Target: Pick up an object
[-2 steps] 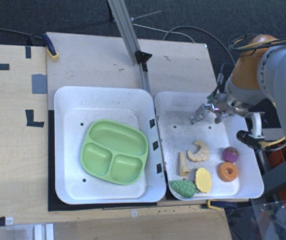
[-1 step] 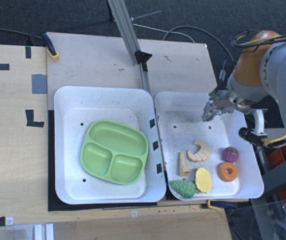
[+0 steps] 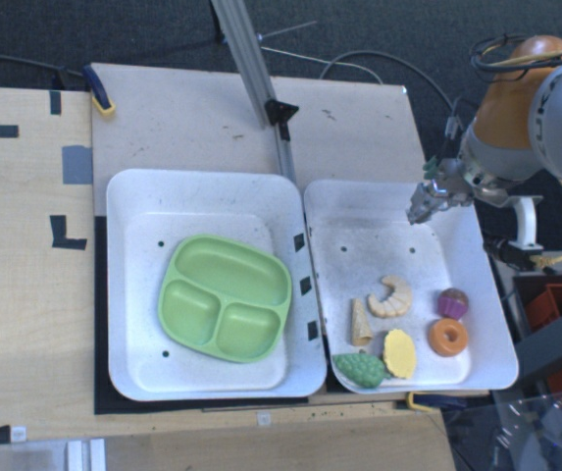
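The gripper (image 3: 424, 208) hangs over the far right edge of the right bin (image 3: 359, 214); I cannot tell its state. The toy foods (image 3: 393, 297) lie near, well apart from it, so it must travel to reach them.

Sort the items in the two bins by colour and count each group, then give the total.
Green: 2, the tray and the broccoli
Tan: 2, the croissant and the wedge
Yellow: 1, the lemon
Orange: 1, the ring
Purple: 1, the plum
Total: 7
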